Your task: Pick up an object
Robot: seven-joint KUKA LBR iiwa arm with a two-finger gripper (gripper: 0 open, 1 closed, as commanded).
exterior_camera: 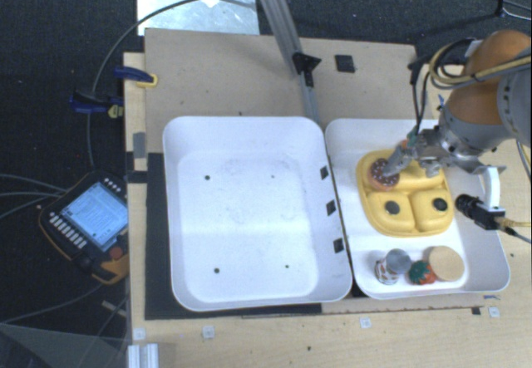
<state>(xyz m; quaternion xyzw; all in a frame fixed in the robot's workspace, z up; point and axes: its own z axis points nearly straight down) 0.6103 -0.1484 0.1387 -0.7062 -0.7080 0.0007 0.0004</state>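
Yellow plastic tray (pixel 407 207) lies in the right bin (pixel 499 273); the arm's jaws (pixel 409 160) hover over its far edge, their spread unclear.

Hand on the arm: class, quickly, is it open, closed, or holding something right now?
Hand: cannot be told; it sits low over the yellow tray in the right bin.

KUKA iiwa arm (pixel 490 105): rounded grey housing with an orange band (pixel 503 55) above the wrist. Black and yellowish cables (pixel 436 67) loop along its outer side. A white bracket (pixel 492 185) and a black cylindrical fitting (pixel 472 208), possibly a connector or camera, hang below the wrist. Two-finger gripper (pixel 401 160): slim metallic-grey links; finer details are blurred.
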